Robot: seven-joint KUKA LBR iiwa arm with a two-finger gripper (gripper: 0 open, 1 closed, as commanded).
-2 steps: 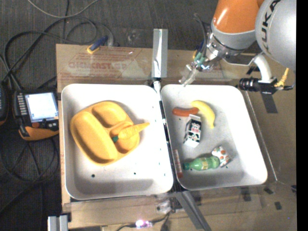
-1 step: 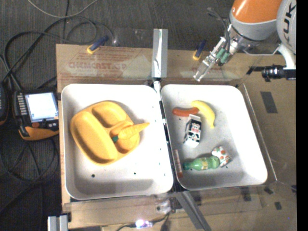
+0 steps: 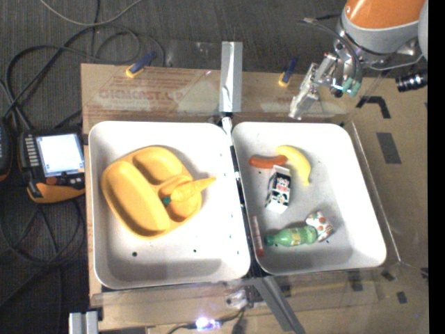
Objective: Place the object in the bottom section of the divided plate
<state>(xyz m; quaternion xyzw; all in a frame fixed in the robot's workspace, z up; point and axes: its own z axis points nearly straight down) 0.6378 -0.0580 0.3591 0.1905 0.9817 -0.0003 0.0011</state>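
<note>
the carrot (image 3: 186,190) lay on the divided plate (image 3: 132,211) in the left bin (image 3: 125,263). it was an orange toy carrot, thick and rounded at its body, narrowing to a pale orange tip that pointed right and stuck out just over the plate's right rim. a small green stub showed at its blunt left end. its body rested in the plate's right-hand compartment, against the ridge between sections; which section counts as the bottom one could not be told for sure from this slant.

the plate was yellow-orange, close to the carrot in colour, with three shallow sections and rounded corners, sitting a little left of the bin's middle.

the gripper (image 3: 300,111) hung above the bench beyond the far edge of the right bin (image 3: 361,186), well apart from the carrot. nothing lay between its fingers; whether they were spread or closed could not be told, since they showed as one pale shape.

in the right bin lay a red sausage (image 3: 268,161) touching a yellow banana (image 3: 297,161), just below them a small black-and-white carton (image 3: 279,190), and nearer the front a green bottle (image 3: 292,237) lying on its side beside a spotted, pale object (image 3: 320,223). left of the bench sat a handheld pendant (image 3: 57,155) with a lit screen.
</note>
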